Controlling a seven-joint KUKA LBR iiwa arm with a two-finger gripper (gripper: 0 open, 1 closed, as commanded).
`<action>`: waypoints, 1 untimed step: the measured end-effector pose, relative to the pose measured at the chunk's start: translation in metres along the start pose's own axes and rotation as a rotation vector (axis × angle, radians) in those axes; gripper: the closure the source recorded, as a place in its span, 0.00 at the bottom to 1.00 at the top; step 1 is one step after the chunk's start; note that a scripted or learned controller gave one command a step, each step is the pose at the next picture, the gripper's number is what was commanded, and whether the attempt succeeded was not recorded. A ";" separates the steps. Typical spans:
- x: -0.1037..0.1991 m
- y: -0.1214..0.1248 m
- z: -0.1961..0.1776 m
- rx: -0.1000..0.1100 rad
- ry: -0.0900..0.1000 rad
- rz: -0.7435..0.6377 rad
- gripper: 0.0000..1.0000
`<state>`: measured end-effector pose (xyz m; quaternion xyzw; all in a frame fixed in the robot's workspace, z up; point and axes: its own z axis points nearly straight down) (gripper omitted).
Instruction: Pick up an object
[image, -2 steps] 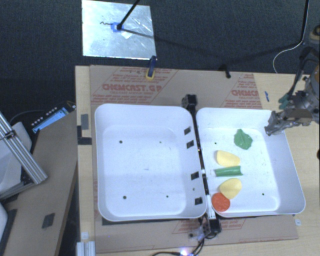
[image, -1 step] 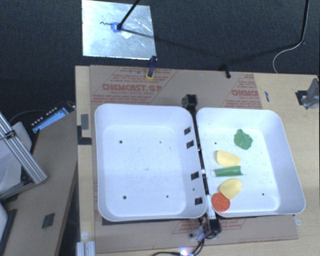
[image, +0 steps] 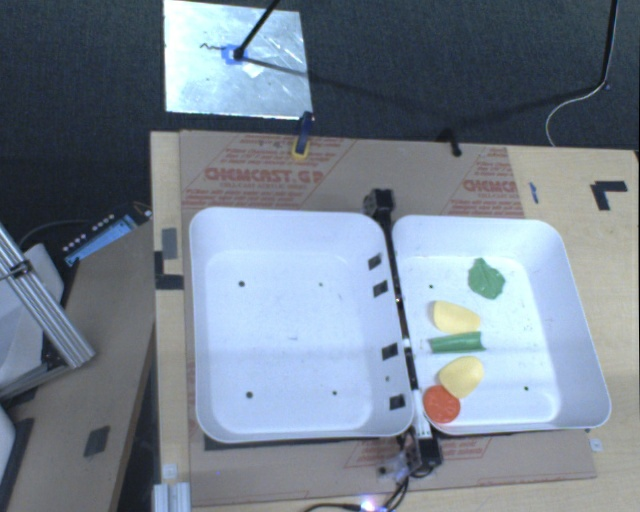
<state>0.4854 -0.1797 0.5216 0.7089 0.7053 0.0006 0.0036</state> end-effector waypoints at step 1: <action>-0.028 0.001 -0.015 0.000 0.000 -0.004 1.00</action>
